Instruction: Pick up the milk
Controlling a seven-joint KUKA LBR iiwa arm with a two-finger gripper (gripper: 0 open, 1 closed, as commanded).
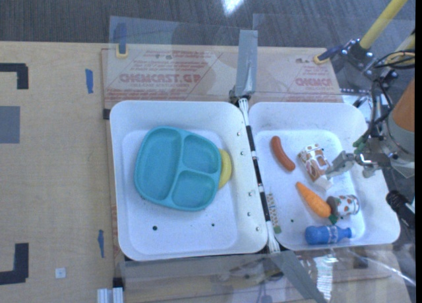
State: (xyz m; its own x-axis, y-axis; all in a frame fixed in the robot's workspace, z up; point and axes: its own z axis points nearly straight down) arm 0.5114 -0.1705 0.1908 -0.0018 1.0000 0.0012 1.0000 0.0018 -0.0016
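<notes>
The milk, a small white carton with brown-red markings, lies tipped on its side in the right bin, in that bin's upper middle, between the sausage and the gripper, above the carrot.

Milk flanked: sausage left, carrot below; top side open.

Two bins sit side by side on the counter. The left bin holds a divided tray with a banana tucked under its right edge. In the right bin, a sausage lies at the left, the milk carton just right of it, a carrot below, a small toy beside the carrot, and a bottle nearest the front. The gripper reaches in from the right, just beside the milk carton.
</notes>
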